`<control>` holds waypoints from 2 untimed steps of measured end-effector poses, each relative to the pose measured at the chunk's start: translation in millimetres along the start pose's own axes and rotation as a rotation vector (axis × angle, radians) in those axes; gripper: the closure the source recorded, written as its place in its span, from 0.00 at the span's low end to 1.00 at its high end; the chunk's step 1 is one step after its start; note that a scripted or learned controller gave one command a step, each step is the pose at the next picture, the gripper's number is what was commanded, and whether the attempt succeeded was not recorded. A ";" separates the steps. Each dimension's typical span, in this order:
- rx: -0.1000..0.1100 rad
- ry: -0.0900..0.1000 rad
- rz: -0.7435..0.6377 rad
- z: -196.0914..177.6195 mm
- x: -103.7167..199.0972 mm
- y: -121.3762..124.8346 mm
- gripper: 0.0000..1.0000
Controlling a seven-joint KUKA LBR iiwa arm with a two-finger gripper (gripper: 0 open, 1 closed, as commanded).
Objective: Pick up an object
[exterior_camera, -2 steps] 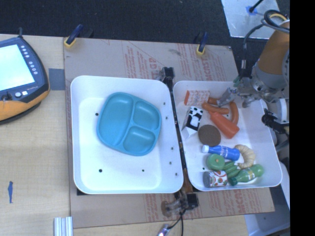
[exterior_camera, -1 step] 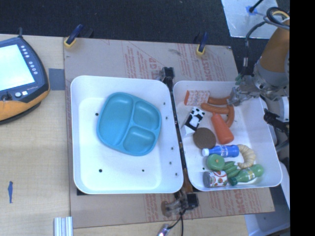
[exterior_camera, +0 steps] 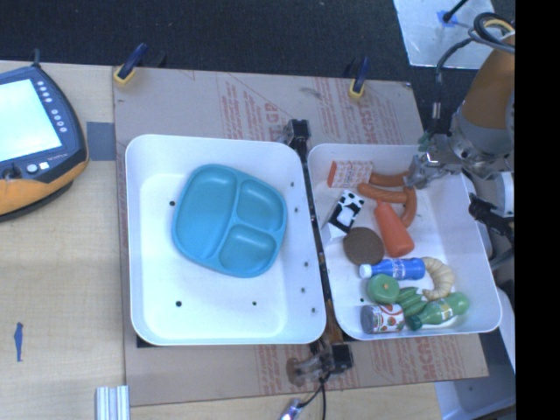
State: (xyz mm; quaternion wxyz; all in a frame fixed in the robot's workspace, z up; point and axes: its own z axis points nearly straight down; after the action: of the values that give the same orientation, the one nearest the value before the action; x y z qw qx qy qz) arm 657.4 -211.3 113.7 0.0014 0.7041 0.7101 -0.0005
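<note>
The gripper (exterior_camera: 418, 171) hangs over the sausages (exterior_camera: 390, 187) in the right bin (exterior_camera: 484, 261), at the approach step; I cannot tell how the jaws stand. Next it must descend and grasp.

Bearing a brown printed cardboard sheet (exterior_camera: 262, 103) on a pale wooden bench (exterior_camera: 61, 278); carrying two shallow white bins, left (exterior_camera: 144, 234) and right (exterior_camera: 477, 243), touching; holding an orange-rimmed grey screen pendant (exterior_camera: 35, 138) far left.
</note>
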 end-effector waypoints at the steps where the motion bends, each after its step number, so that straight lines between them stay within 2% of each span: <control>1: 0.006 0.003 0.001 21.9 111.4 -0.2 0.00; 2: 0.008 0.002 0.002 21.6 119.4 -0.5 0.00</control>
State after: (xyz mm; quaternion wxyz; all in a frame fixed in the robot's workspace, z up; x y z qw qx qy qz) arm 656.0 -92.0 91.8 -0.0018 0.7047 0.7095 -0.0026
